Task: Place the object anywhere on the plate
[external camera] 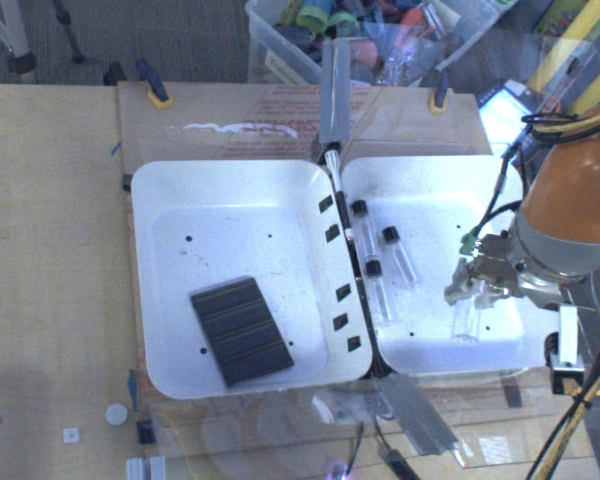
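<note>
1. Camera view: gripper [472,286] sits low over the right bin [500,183], near its right wall. Arm comes in from the right.
2. Task obj is prob. one of the clear vials with black caps [392,253], lying near the divider [338,258] and well apart from the gripper. There is a faint clear shape just below the gripper, but what it is can't be told.
3. Plate [242,330], a dark ridged slab, lies in the left bin [170,198], far side of the divider.
4. Risks (judgement): vials are see-through and round, so a grasp may miss or roll them. A low carry could clip the divider. A vial may roll off the ridged plate.
5. Grip state: can't tell whether clamped or released, and nothing is visibly held.
</note>
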Controlling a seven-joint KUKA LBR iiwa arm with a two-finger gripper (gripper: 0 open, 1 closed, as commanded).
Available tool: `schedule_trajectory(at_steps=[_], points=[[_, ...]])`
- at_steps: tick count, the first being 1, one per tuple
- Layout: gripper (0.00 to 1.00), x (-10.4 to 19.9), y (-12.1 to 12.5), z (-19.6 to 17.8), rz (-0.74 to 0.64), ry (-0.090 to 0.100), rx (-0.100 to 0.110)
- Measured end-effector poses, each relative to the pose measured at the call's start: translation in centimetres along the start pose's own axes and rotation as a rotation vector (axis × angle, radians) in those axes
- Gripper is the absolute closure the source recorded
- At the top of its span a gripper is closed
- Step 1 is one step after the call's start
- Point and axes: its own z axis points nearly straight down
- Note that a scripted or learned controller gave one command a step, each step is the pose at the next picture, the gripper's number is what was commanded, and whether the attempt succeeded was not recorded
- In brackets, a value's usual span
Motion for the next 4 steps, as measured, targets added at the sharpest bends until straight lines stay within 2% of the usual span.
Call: schedule_trajectory(at_steps=[1,2,3,4], points=[[1.0,8.9,2.9,0.2,-0.215,0.0,-0.003],[1.0,15.2,3.6,-5.0,-0.403,0.0,-0.004],[1.0,21.1,5.8,-0.8,-0.482,0.0,-0.004],[1.0,24.6,10.5,1.1,-0.762,-0.001,-0.006]])
